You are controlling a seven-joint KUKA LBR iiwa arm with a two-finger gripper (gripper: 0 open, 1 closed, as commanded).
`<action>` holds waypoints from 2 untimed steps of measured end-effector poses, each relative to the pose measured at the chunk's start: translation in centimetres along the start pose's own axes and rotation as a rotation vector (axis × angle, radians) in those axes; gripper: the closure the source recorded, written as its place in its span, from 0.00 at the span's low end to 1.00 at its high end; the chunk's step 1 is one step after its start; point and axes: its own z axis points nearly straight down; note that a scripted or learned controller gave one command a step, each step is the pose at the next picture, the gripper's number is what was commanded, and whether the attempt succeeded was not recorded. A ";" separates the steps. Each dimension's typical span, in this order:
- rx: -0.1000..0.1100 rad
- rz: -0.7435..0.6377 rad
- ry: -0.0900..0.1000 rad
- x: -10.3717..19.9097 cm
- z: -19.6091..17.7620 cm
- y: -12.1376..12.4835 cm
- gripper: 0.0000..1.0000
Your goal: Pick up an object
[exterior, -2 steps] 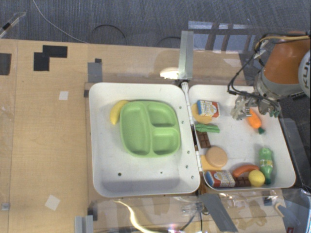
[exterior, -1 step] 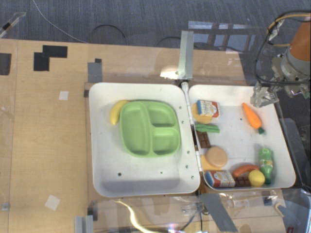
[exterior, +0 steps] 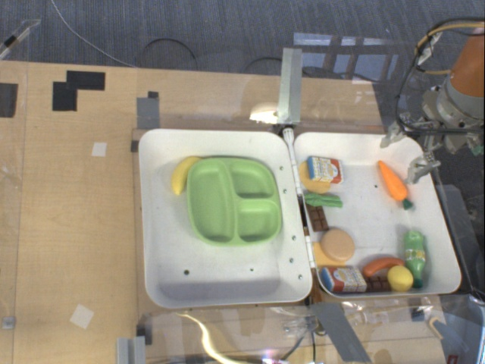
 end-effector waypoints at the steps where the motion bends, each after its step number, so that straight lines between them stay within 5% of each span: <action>1: -0.007 -0.098 0.008 -2.0 11.0 0.8 0.00; 2: 0.006 -0.099 -0.013 -2.6 8.9 0.6 1.00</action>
